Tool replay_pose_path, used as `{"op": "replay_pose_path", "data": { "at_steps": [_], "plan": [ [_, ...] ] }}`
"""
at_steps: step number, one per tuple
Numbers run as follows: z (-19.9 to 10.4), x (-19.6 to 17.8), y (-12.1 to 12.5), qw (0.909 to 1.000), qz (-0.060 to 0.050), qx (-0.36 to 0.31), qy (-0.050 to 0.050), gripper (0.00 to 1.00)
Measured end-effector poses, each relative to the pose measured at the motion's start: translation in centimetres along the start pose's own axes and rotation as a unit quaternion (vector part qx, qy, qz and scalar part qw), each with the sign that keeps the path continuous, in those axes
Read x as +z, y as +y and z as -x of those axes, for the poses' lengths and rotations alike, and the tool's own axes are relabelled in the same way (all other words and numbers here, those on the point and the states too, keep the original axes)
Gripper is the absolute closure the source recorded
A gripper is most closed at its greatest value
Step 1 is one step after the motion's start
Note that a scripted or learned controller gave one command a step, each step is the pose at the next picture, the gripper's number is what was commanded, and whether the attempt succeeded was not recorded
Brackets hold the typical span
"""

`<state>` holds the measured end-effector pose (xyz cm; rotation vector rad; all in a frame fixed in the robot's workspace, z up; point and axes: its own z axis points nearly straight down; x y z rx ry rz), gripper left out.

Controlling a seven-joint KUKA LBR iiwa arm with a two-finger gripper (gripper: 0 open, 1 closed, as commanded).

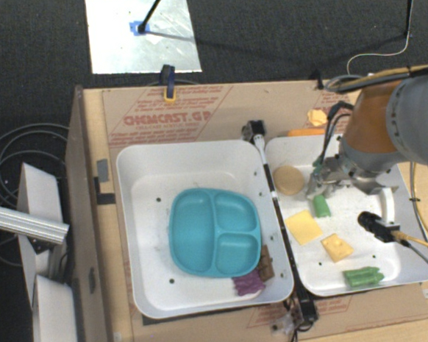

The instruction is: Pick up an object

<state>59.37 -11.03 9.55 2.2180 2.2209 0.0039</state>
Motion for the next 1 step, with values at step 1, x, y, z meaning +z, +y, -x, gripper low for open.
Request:
{"op": "replay_pose_path", "data": {
  "at_steps": [1],
  "plan": [
    [-8.37, -9.41, -2.72, 1.0000, 0.001, -0.005, 0.001, 1.00]
  ]
}}
